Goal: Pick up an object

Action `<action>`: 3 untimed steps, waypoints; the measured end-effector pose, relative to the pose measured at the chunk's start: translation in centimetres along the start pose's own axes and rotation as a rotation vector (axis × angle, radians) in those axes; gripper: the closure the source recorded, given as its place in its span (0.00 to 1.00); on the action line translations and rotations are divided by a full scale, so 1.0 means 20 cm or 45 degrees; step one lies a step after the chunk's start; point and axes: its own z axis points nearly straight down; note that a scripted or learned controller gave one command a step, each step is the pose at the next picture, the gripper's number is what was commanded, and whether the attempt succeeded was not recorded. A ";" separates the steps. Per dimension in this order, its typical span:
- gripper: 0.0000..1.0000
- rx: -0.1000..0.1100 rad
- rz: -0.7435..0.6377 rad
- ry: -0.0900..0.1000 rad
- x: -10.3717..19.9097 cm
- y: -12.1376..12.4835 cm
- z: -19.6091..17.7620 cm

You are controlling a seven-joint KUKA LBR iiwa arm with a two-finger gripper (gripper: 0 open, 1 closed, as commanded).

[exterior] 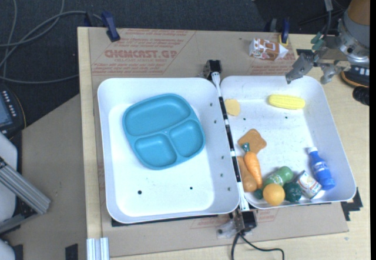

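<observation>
I see gripper above far right corner of right bin, fingers spread, nothing between them. Corn cob lies inside bin just below gripper, apart from it. Carrot near bin's left wall.

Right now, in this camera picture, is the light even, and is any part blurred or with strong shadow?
In the camera view the light is soft and even; the white bins show no harsh glare. The blue tray and the corn look sharp. The gripper at the upper right looks slightly soft, with only faint shadows under the toys.
</observation>
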 end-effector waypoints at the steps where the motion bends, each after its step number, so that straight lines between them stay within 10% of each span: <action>1: 0.00 0.019 0.007 0.003 -0.23 -0.12 0.63; 2: 0.00 -0.003 -0.006 -0.001 -0.08 0.19 0.73; 3: 0.00 0.007 0.001 0.014 -0.29 0.22 0.95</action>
